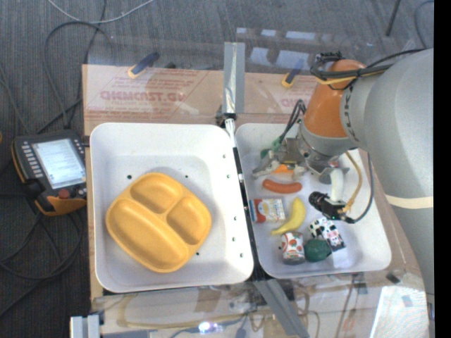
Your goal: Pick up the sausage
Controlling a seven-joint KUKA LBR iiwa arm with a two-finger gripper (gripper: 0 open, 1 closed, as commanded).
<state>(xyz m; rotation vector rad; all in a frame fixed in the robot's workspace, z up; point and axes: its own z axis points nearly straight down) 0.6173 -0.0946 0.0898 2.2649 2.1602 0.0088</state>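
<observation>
The sausage point(282, 186), a short orange-red link, lies in the upper middle of the right bin point(373, 255). My gripper point(275, 160) hangs low over that bin's upper left part, just above and slightly left of the sausage. A small orange and green piece point(281, 167) sits right under the gripper, between it and the sausage. Nothing that I can make out is held. The orange wrist band point(325, 115) and the grey arm point(402, 118) cover the bin's upper right.
Below the sausage lie a banana point(292, 217), a small carton point(269, 210), a red-and-white cup point(291, 246), a green item point(318, 251) and a black-and-white item point(328, 233). A yellow compartment tray point(158, 220) sits in the left bin point(113, 143). A teach pendant point(49, 164) lies off the bench at left.
</observation>
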